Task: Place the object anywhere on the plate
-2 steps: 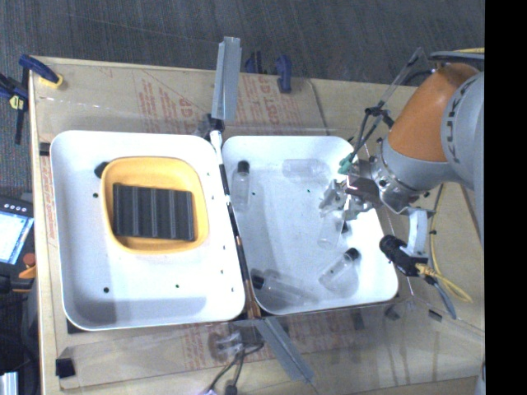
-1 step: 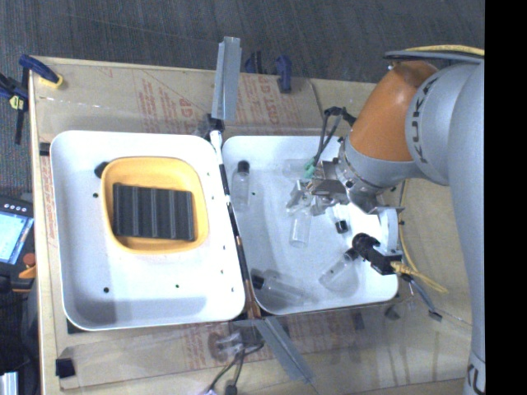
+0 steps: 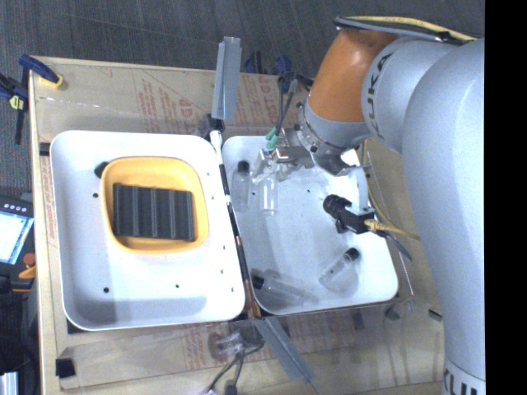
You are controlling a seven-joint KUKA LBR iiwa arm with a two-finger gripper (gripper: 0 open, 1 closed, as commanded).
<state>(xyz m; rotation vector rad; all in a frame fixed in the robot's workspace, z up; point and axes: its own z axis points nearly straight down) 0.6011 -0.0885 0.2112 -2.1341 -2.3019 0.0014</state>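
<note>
Where clear vials [image 3: 338, 271] lie, bin [image 3: 303, 230] glossy white; plate [image 3: 155, 169] rounded, yellow.

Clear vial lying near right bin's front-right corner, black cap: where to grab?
Take the clear vial by its body, mid-length, from straight above, closing across its width. It lies flat on its side at a slant, black cap at the far end, so both long sides of the body look free.
</note>
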